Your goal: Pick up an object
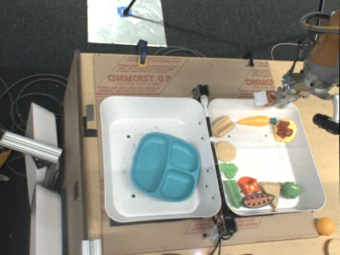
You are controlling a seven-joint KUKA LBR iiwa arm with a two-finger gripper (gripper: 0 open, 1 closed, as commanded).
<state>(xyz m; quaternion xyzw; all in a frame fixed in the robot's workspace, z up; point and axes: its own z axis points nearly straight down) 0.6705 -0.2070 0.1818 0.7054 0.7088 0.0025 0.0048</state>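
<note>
Two shallow white bins sit side by side on the bench. The left bin [114,142] carries a single teal divided tray [166,166], lying slightly askew near its centre. The right bin [305,158] holds the candidate objects, all toy foods scattered loosely, probably so that each can be approached singly. Along its far edge lie a tan bread roll [222,125], an orange carrot [255,121] with a green tip, laid lengthwise, and a small pizza piece [285,130] near the far right corner. A pale round cookie [226,151] rests by the bin's left wall. Crowded at the near edge are a green leafy piece [229,170], a green strip [232,192], a red piece [247,184], a watermelon slice [258,200], a tan wedge [271,189] and a green pepper [290,189]; several of these touch. An orange fruit [325,226] lies on the bench beyond the bin's near right corner.

The gripper [281,96] hangs over the far right corner of the right bin, beside the pizza piece and the carrot's tip. Whether its jaws are spread or pressed together cannot be told, and nothing is seen between them. The pick appears not yet made; the carrot, slim and lying apart, seems an easy target.
</note>
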